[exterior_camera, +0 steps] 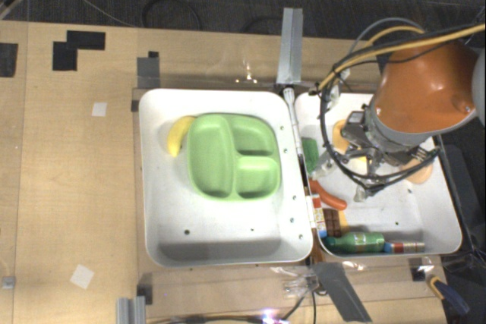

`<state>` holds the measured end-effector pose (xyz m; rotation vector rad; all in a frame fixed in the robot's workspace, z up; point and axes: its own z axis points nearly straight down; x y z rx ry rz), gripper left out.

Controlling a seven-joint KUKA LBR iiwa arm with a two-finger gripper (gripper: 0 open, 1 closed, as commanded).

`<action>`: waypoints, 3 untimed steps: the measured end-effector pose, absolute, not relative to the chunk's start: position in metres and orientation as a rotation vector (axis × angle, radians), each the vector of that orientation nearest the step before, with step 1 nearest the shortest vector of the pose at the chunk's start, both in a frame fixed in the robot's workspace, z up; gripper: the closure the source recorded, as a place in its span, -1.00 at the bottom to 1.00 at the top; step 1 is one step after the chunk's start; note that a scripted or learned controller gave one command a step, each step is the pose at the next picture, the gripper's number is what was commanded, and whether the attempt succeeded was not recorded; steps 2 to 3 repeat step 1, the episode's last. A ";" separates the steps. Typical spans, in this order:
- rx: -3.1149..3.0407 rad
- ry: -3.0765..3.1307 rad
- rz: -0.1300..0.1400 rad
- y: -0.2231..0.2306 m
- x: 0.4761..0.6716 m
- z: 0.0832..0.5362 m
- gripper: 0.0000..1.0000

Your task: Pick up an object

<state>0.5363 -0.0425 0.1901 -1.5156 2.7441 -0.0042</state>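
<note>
The right bin (448, 228) holds several small items: a green bottle (355, 242) lying along its front wall, an orange-red carrot-like piece (328, 196) near its left wall, a green object (310, 153) upright against that wall, and a tan round thing (423, 172) partly under the arm. The arm's orange band (425, 91) and grey wrist hang over the middle of this bin. My gripper (370, 177) points down into the bin, just right of the orange-red piece, mostly hidden by the wrist and cables.
The left bin (163, 231) holds a green divided tray (231, 155) with a yellow banana (178, 135) against the tray's left side. A metal post (290, 49) stands behind the divider between the bins. Black cables loop around the wrist.
</note>
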 end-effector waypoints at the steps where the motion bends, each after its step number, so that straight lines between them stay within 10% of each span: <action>1: -1.563 2.705 -0.017 -0.099 0.568 0.091 -1.00; 3: -1.563 2.705 -0.017 -0.099 0.568 0.091 -1.00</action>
